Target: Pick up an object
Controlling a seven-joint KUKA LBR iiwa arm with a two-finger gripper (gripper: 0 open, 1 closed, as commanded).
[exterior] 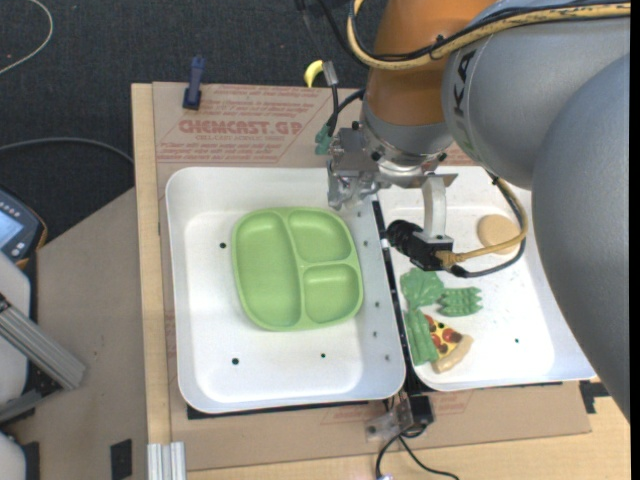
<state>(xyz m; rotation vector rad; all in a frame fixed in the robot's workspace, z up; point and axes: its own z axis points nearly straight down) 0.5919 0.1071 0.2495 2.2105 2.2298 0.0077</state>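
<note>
Nearest the lens, the grey arm link (560, 118) crosses the upper right. Below its orange band (430, 28), the gripper (348, 183) hangs over the far end of the wall shared by the 2 bins. Whether the gripper is released or clenched cannot be told from this angle, and nothing is seen held in it.

Left bin (190, 298): 1 divided green plate (297, 268) with 3 compartments, 1 long and 2 short. It lies flat, its long axis running far to near with a slight tilt. Its far right corner lies just beside the gripper, toward the near left.

Right bin (520, 363): 3 candidates.
- A tan round piece (497, 230) lies to the gripper's right.
- A green leafy toy (440, 293), possibly lettuce, lies nearer the viewer, close to the shared wall.
- A toy pizza slice (447, 345) touches the leafy toy's near edge, or nearly does.

Judgement: the plate corner is the closest target, needing only a short shift toward the near left. The small toys need a longer travel along the wall toward the viewer.

Legible writing: "CHEMCAST GP" in red on the brown sheet (250, 118) beyond the bins. The finer lines beneath it are too small to read. A blue clip (193, 83) sits at the sheet's far edge.
</note>
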